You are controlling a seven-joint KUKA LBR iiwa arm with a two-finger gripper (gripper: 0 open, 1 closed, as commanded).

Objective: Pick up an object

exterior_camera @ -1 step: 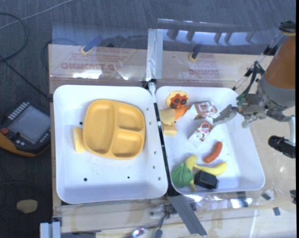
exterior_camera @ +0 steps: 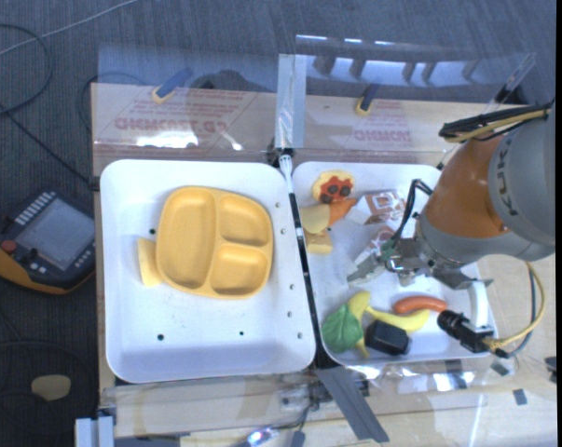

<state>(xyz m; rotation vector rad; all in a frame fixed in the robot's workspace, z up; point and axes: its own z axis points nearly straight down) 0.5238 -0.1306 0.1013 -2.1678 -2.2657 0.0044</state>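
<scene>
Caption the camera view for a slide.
KUKA arm's end effector hovers over toy food in right bin; yellow divided tray fills left bin.

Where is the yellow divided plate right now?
The yellow divided plate lies in the left bin, a pale yellow piece at its left edge.

Arm (exterior_camera: 504, 194) cut off at right edge, hand (exterior_camera: 378, 264) finger state indiscernible, right bin (exterior_camera: 355, 354) far side covered by arm, packet (exterior_camera: 385, 207) print illegible, pale slab (exterior_camera: 147, 261) partly under yellow tray (exterior_camera: 213, 240)

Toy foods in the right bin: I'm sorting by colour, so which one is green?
The leafy green toy at the right bin's near-left corner; beside it the banana is yellow and the sausage red-orange.
</scene>
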